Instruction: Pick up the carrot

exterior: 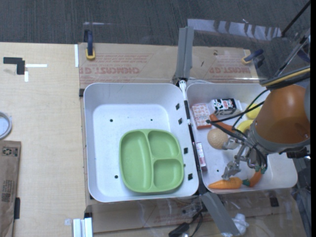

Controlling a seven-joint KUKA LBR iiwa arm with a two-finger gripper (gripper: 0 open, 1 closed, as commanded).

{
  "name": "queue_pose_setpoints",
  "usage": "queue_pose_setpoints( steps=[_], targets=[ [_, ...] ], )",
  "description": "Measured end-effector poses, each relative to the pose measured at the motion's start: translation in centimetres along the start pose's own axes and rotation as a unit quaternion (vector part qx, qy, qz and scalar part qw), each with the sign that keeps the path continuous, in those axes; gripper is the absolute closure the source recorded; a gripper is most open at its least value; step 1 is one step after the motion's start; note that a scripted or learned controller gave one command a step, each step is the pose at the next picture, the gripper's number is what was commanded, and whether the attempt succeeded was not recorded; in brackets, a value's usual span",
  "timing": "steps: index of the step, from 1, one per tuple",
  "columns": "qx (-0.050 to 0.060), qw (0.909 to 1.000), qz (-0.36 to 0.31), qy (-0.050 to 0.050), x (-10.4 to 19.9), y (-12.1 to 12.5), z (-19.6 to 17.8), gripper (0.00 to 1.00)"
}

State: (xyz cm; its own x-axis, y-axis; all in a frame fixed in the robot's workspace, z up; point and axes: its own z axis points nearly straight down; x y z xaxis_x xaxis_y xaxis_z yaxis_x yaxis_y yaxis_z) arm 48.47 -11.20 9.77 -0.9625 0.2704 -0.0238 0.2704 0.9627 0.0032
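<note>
**Camera view: approach step, gripper lowered over the carrot**

Two shallow white plastic bins are seen side by side on the bench. The left bin (96, 132) holds a light green three-compartment plastic tray (152, 160). The right bin (291, 181) holds the clutter and is entered by the grey arm with the orange band (284, 115).

In the right bin, a small red-and-white printed carton (201, 115), a black-and-white printed carton (225, 105), a yellow item (245, 125) partly hidden by the arm, and a round tan ball-like object (217, 139) are noted.

The orange tapered carrot (225, 183) lies on its side by the bin's near wall, tip toward the left bin. A second small orange piece (255, 177) lies just beside it, to its right.

The two-finger metal gripper (231, 172) is seen just above the carrot's thick end, perhaps touching it. The fingers appear slightly spread; nothing is pinched between them.

Judgement: the reach is done, the grasp is not. The next move is judged to call for the fingers to straddle the carrot's width, be closed, then be lifted clear of the neighbouring orange piece.
</note>
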Motion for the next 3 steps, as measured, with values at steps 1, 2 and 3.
queue_pose_setpoints(
  steps=[1, 2, 3],
  targets=[
    [-0.001, 1.0000, 0.002, 0.003, 0.1, 0.0, -0.7, 1.00],
    [0.002, 0.9993, 0.035, 0.011, -2.3, -10.8, 0.6, 1.00],
    [0.003, 0.9856, 0.169, 0.012, -0.3, -3.5, 0.6, 1.00]
  ],
)
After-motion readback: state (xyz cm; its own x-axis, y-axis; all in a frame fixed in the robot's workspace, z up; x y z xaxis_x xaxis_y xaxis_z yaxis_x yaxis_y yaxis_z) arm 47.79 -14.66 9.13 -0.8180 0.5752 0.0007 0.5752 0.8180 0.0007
